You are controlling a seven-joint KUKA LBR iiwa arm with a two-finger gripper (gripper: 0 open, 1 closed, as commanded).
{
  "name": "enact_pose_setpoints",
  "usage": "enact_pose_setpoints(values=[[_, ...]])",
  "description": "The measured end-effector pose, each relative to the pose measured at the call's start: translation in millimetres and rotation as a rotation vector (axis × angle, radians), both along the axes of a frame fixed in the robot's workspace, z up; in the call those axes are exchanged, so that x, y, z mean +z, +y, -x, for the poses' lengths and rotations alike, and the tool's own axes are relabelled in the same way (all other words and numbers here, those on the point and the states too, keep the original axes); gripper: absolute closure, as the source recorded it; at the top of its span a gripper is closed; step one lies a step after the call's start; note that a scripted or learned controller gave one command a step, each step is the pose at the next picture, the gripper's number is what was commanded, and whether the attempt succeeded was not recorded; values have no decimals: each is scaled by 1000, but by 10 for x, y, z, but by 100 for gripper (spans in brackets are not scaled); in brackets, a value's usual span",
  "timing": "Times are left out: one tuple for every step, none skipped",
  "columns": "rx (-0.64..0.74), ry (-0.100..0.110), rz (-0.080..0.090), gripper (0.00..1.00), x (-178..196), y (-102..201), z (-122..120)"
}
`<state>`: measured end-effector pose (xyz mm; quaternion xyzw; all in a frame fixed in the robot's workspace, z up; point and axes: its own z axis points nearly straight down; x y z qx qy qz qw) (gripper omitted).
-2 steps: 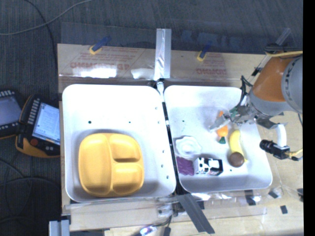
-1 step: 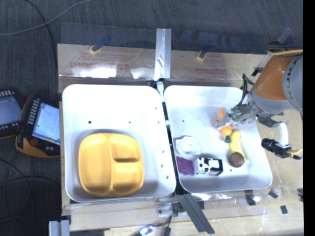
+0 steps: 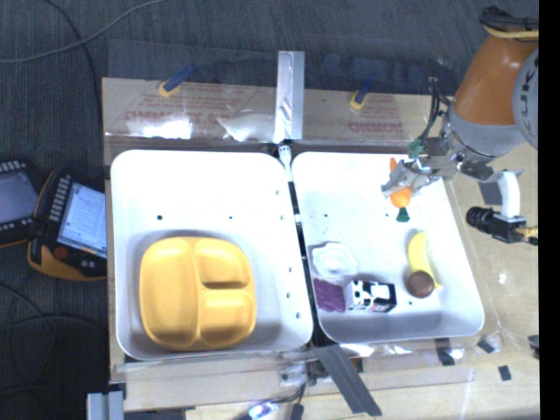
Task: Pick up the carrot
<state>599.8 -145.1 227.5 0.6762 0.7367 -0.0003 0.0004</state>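
A single fixed camera looks down at a slant from above the bench (image 3: 131,94), taking in both white bins (image 3: 131,182) whole, with the arm (image 3: 490,86) entering from the frame's right.

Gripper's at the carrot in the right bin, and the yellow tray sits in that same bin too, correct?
Not quite. The gripper is at the carrot in the right bin, but the yellow tray sits in the left bin, as the camera view shows.
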Motion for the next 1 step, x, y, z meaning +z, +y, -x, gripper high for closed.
enact_pose_setpoints(values=[[-136,3,-3,100,-468,90,314]])
